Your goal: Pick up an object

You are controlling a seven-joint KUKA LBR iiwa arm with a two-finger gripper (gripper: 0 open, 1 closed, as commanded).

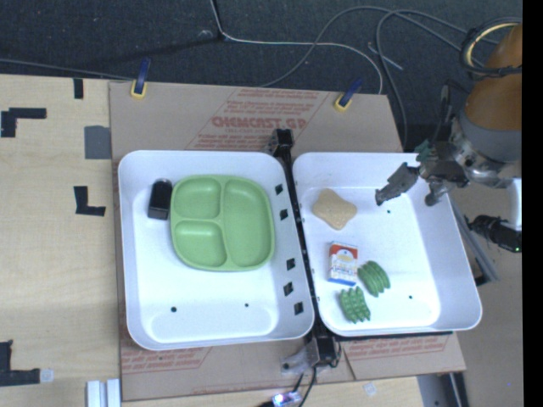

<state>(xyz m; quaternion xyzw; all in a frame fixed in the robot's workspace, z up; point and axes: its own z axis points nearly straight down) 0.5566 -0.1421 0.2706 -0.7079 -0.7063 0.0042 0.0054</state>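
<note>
Two green pods (pixel 363 291) are lying nearest me, at the front of the right bin (pixel 441 308), one close to the front wall and one just behind it. Touching them on the left, I am seeing a small red and white carton (pixel 343 263). Behind that, a tan sponge-like piece (pixel 334 209) is resting near the bin's left wall. My hand (pixel 411 188) is hanging over the back right part of this bin, fingers spread and gripping nothing; the tan piece is sitting to its left, apart from it. Over in the left bin (pixel 140 253), a green divided plate (pixel 223 222) is lying with a black block (pixel 159 199) beside it.
</note>
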